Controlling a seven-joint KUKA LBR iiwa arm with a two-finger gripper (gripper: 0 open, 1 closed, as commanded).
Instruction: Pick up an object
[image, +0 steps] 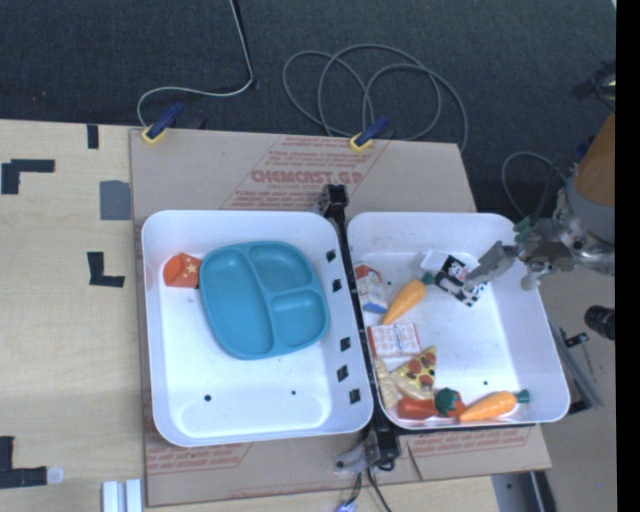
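My gripper (482, 272) reaches in over the right bin (520, 330) from its right rim, hanging low near the back. Its tip is right beside a small black-and-white object (453, 270); whether they touch is unclear. An orange toy carrot (405, 298) lies just left of that object. Along the bin's left side sit a red-and-white card (394, 340) and a pizza slice toy (416, 372). At the front edge lie a red pepper toy (420, 407) and a second carrot (490, 405).
The left bin (250, 410) holds a blue divided plate (265, 298) and a small orange-red toy (182, 270) by its left wall. A black divider (350, 320) runs between the bins. Cables loop on the dark floor behind the bench.
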